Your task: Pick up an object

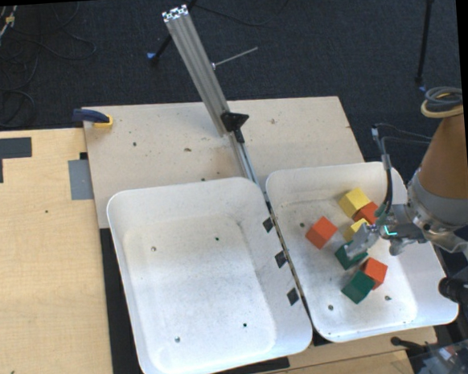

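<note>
Several blocks lie in the right bin (331, 184). An orange cube (321, 232) sits left of the cluster. A yellow block (352, 202) and an orange one (368, 212) lie at the back. A small yellow piece (356, 228) and a dark green block (346, 256) sit in the middle. An orange block (376, 271) and a green cube (357, 287) are at the front. My gripper (359, 245) reaches in from the right and hangs low over the middle of the cluster, right at the dark green block and partly covering it.
The left bin (192, 274) stands beside the right one, with black clips (275, 242) along the shared rim. A slanted aluminium post (206, 75) rises behind the bins. The arm's grey body (447, 181) covers the right bin's right edge.
</note>
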{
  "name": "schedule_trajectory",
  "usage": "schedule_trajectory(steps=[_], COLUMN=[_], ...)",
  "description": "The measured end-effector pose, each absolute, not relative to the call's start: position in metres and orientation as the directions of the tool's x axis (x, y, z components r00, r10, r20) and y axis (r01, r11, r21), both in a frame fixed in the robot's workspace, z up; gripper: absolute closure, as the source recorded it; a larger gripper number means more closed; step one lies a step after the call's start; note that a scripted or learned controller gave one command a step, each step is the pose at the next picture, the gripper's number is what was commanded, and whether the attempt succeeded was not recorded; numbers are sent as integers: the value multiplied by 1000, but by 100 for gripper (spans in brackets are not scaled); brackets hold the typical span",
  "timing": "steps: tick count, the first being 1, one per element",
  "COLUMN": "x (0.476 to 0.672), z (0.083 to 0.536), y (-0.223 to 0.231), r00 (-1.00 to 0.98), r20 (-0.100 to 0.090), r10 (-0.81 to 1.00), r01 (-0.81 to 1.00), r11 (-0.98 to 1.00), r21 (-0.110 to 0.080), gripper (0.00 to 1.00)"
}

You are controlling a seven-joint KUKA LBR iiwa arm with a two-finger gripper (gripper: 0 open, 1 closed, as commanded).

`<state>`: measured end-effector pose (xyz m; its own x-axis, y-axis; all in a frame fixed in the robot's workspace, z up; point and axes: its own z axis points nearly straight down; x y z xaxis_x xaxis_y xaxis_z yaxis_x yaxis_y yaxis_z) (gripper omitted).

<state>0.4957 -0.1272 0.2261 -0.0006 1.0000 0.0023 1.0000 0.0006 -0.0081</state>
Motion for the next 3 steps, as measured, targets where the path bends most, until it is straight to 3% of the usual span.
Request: schedule_trajectory(steps=[1, 2, 3], x=[496, 505, 510], z=[228, 176, 119], y=[-128, -130, -128], r00=[3, 1, 3], r20=[1, 2, -5], r10=[1000, 1000, 1000], r01=[1000, 1000, 1000], r11=[-3, -1, -3], r21=[-3, -9, 9], gripper=[0, 0, 0])
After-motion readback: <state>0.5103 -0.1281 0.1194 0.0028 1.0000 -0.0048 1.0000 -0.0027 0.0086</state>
